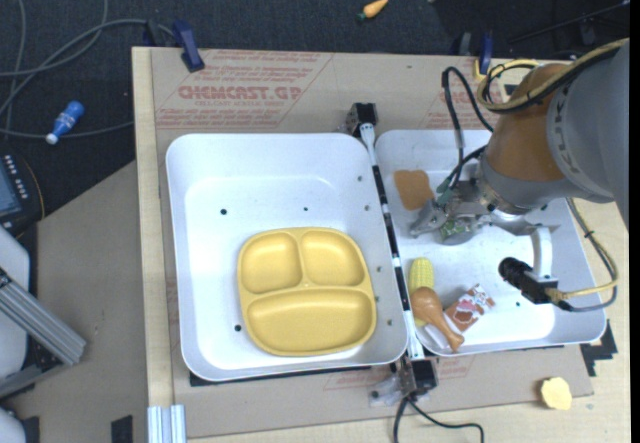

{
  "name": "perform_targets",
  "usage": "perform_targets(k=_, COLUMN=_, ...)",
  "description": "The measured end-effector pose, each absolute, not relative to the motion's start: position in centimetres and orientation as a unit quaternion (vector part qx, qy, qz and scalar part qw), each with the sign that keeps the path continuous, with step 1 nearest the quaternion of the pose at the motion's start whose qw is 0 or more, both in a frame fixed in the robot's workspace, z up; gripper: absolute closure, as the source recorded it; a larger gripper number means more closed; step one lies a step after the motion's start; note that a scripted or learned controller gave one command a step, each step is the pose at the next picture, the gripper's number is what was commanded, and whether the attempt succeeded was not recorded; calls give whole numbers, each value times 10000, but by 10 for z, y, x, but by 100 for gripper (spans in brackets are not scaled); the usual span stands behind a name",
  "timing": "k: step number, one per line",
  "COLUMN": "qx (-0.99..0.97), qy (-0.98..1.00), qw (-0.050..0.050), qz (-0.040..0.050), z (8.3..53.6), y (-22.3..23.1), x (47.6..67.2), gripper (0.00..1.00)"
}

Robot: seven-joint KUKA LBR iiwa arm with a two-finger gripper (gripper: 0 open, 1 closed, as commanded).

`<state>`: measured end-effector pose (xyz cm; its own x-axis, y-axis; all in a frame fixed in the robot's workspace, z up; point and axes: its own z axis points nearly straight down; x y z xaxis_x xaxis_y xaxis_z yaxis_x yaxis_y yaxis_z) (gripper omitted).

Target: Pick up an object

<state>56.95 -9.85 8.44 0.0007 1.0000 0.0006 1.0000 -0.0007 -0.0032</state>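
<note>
A yellow three-compartment plastic plate lies in the left shallow white bin. The grey arm with its orange band reaches into the right shallow white bin, its gripper low over the bin floor beside a flat orange-brown block. Near that bin's front lie a small yellow corn cob, a tan drumstick-shaped toy and a red-and-white packet. A yellow lump sits on the desk.

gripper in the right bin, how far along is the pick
Done: the gripper is down in the right bin, beside the orange block. In hand: nothing visibly lifted. Left: the corn, chicken leg and packet lie on the bin floor; a grasp and lift remain.
</note>
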Motion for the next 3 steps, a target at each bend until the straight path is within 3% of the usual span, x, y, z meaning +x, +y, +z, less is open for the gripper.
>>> perform_targets(k=2, qx=-7062, qy=-7080, qw=-16, qz=-8, z=85, y=-92, x=620, gripper=0)
perform_targets(k=3, qx=-7082, qy=-7060, qw=25, qz=22, z=84, y=-107, x=547, gripper=0)
